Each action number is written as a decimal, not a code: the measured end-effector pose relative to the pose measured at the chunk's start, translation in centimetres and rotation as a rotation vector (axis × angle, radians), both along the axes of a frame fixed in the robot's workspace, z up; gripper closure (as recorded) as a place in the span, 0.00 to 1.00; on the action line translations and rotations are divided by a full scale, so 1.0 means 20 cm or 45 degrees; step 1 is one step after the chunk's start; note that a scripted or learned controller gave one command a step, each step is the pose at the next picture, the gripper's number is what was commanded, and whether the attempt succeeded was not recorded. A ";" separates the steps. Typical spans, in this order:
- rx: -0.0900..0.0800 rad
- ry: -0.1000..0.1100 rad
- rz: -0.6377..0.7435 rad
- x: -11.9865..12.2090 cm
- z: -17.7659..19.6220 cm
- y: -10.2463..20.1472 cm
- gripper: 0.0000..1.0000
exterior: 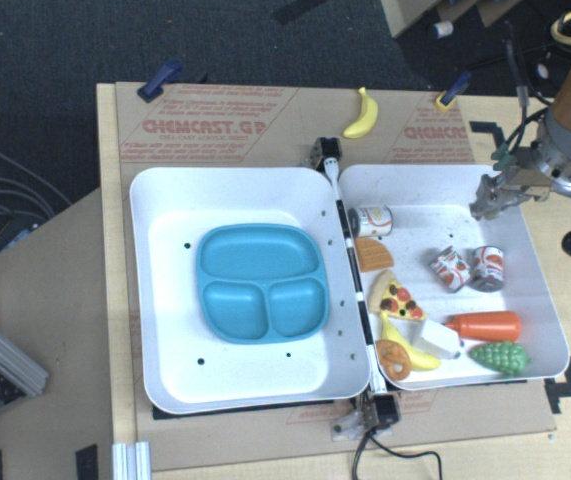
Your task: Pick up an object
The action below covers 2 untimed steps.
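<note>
My gripper [489, 200] hangs over the far right corner of the right bin [535, 258], with the arm reaching in from the right. Nothing shows in its grasp. Below it lie two crushed cans [468, 268] side by side. Further forward are an orange carrot [483, 325] and green grapes [498, 357]. Along the bin's left side lie a small can [373, 221], a toast slice [373, 256], a pizza slice [397, 299], a banana [417, 354] and a pretzel [393, 361].
The left bin [155, 268] holds a blue divided plate [262, 280]. A second yellow banana [362, 116] lies on the cardboard behind the bins. Blue clamps [158, 81] sit at the board's far edge.
</note>
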<state>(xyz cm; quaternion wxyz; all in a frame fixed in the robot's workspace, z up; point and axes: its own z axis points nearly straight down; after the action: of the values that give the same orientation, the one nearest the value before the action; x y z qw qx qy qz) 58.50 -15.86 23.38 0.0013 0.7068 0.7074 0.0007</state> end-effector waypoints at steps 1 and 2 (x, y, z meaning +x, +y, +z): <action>0.001 0.003 -0.001 0.00 -0.01 0.00 0.00; 0.002 0.004 0.000 0.38 -0.75 0.07 0.00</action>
<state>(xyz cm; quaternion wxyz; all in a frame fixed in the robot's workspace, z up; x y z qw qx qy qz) 66.19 -14.44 8.41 -0.0001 0.7068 0.7074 0.0001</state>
